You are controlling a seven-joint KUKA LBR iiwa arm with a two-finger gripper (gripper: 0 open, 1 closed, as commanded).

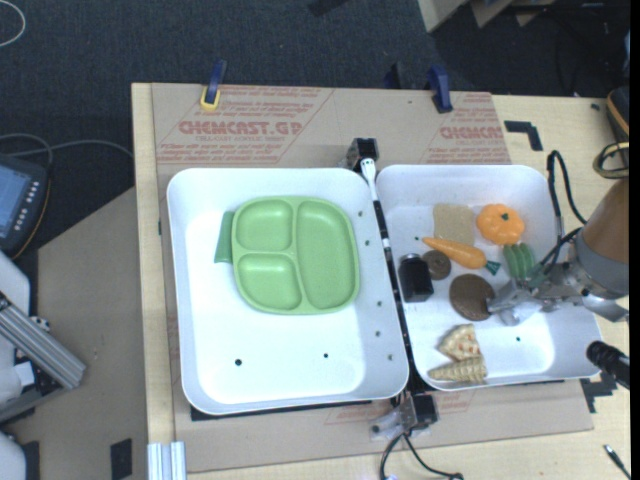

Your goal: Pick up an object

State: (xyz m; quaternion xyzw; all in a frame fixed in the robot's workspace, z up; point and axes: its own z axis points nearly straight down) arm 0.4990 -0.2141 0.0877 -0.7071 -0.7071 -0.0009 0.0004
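Left bin (200, 348): holds a green divided plate (296, 254), three compartments, lying flat in the upper half. A darker green piece sticks out from under the plate's left edge, can't tell what it is.

Right bin (530, 353), touching the left bin along the middle seam. All positions below are relative to the brown disc (469, 295), which sits about mid-bin:
- black block (415, 277): left of the disc, near the seam
- small dark round piece (437, 264): up-left of the disc, just beside the block
- orange carrot (455, 252): above the disc, lying slanted, tip pointing left
- tan flat square (452, 221): further above the disc, behind the carrot
- small orange pumpkin (500, 224): up-right of the disc
- green piece (519, 261): right and slightly above the disc, just below the pumpkin
- two tan, corn-like pieces (462, 356): below the disc, near the front wall, one stacked just above the other

Tool (507, 304): low in the right bin, just right of the disc, tips at the disc's right edge, possibly touching. Can't tell how far open it is; nothing visibly between the fingers. Arm (605, 243) comes in from the right, over the bin's right wall.

Both bins sit on a cardboard-covered surface (300, 118).
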